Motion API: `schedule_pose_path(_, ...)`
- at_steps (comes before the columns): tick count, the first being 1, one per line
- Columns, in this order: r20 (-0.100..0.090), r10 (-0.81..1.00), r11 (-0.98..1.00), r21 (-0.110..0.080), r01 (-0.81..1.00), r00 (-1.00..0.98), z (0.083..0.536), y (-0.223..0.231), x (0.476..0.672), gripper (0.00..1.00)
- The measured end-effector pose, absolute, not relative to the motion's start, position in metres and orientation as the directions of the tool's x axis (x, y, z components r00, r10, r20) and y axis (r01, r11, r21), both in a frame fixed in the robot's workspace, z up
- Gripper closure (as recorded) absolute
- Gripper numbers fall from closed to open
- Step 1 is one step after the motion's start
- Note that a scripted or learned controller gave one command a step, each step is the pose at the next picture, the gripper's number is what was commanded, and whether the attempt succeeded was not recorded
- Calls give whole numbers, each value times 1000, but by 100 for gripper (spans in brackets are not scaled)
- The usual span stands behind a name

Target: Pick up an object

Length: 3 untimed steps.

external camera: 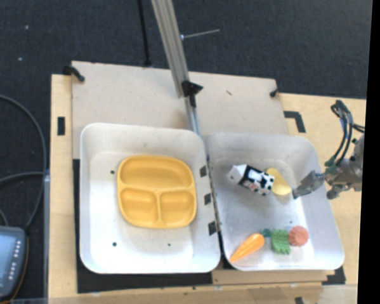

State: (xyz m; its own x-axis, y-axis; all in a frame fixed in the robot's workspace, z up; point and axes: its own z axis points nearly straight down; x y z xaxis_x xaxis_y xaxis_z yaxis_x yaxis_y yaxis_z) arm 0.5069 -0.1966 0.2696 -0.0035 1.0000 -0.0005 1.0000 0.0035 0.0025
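Observation:
In the right bin [316,161] lie a black-and-white cow-patterned carton [252,179], a yellow lemon-like piece [278,183] touching it, an orange carrot [247,246], a green block [280,240] and a reddish round piece [298,236]. My gripper [316,184] hangs at the bin's right rim, just right of the yellow piece, and nothing shows in its grasp. The arm behind it is cut off by the view's right side.
The left bin [100,175] holds a yellow three-compartment plate [156,191]. A slanted metal post [173,45] rises from the bench behind the bins. A cable runs along the floor at left and a screen device [0,259] sits at bottom left.

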Motion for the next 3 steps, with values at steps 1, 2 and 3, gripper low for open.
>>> schedule_pose_path(1,0,1000,2,3,1000,-2,270,-197,507,0)
schedule_pose_path(2,-1,1000,-1,-2,1000,1,227,-201,506,0)
schedule_pose_path(3,0,1000,-3,-3,1000,3,181,-195,511,0)
